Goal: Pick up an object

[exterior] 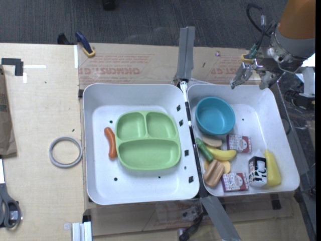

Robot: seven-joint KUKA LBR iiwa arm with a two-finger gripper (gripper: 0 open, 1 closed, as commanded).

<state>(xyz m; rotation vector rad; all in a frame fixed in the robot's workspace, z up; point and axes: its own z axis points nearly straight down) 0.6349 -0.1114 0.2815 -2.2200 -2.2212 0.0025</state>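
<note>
My gripper (249, 81) hangs above the far rim of the right bin (281, 122), open, with nothing between its fingers. Below it in that bin lie a blue bowl (214, 115), a banana (221, 153), a green vegetable (202, 148), a hot dog bun (214, 172), two small pink-and-white cartons (238, 143) (234, 182), a black-and-white carton (257, 171) and a yellow bottle (273, 168). The left bin (93, 149) holds a green divided plate (148, 139) and an orange sausage (110, 142) beside the plate's left edge.
A grey tape ring (65, 151) lies on the bench left of the bins, with scissors (8, 212) at the lower left corner. A blue clamp (85, 43) sits at the back. A metal bar (186, 54) rises between the bins.
</note>
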